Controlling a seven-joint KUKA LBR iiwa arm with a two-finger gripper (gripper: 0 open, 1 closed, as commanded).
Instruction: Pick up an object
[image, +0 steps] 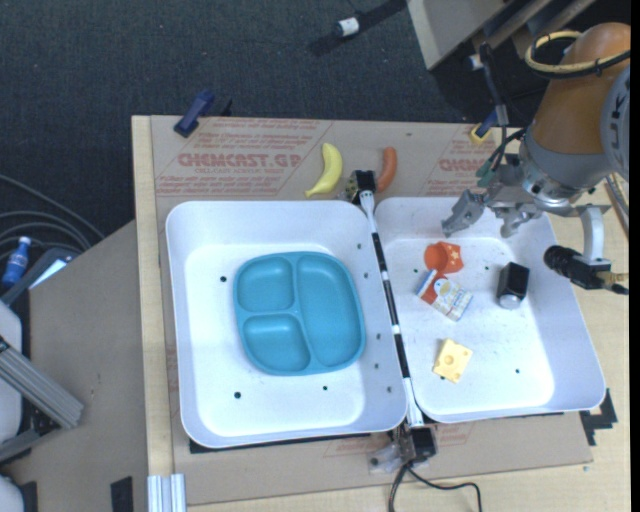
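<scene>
A plywood bench (250, 150) printed with red lettering stands on dark carpet and carries two white bins side by side. Over the far end of the right bin (560, 385) the gripper (490, 212) hangs with its two fingers spread apart and nothing between them. Just beneath and nearer lie the pickable things: an orange scoop-like piece (443, 257) touching a small red-and-white carton (443, 293), a black cylinder (513, 284) to their right, and a yellow cheese wedge (453, 360) further toward the camera. The left bin (190, 250) holds a blue divided plate (299, 312); a toy banana (326, 169) and an orange carrot-like toy (386, 168) lie on the bench behind the bins.

A descent onto the orange piece risks nudging the carton too, since they touch; the cylinder may roll away from closing fingers. The arm's upper part is cut off at the frame's edge, and the carton's printing is too small to read.
</scene>
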